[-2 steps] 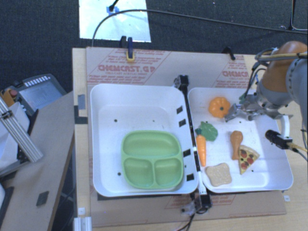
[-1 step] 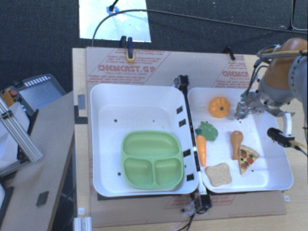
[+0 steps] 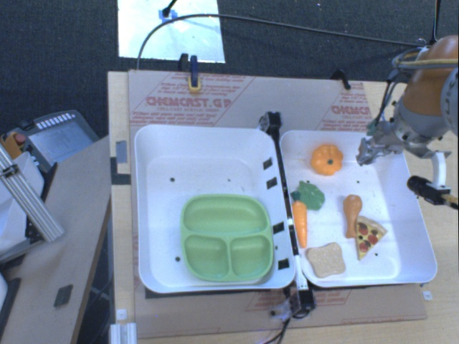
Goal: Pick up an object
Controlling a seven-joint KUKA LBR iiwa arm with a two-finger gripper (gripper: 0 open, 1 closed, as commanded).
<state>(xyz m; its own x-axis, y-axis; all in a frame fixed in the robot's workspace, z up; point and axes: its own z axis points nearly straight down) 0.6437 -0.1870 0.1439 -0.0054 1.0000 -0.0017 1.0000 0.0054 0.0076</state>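
camera view, looking down at a slant on my bench: two shallow white bins side by side on a sheet of printed cardboard [image 3: 215, 99]. my gripper [image 3: 367, 151] hangs over the far right part of the right bin [image 3: 419, 264], just right of the orange pumpkin [image 3: 327, 159], with a small gap between us. nothing shows between my fingers. whether the jaws are open or closed, i cannot tell from this angle; they are small and blurred against the white floor. my grey arm with its orange band [image 3: 430, 77] comes in from the right edge.

right bin, toys spread out: pumpkin near the far wall; below it a green broccoli piece [image 3: 310, 193] touching the top of the orange carrot [image 3: 300, 224], which lies along the left wall by the divider. a brown drumstick [image 3: 351, 213] sits near the middle, and just beside its lower end lies a pizza slice [image 3: 368, 237]. a slice of toast [image 3: 327, 259] rests near the front wall, between carrot and pizza.

left bin [image 3: 154, 156]: a green divided plate [image 3: 227, 237] lies flat in the near right part, three compartments, close to the front wall.

a yellow-and-blue clamp [image 3: 193, 74] grips the cardboard's far edge, and a black cable [image 3: 301, 27] runs across the dark floor behind.
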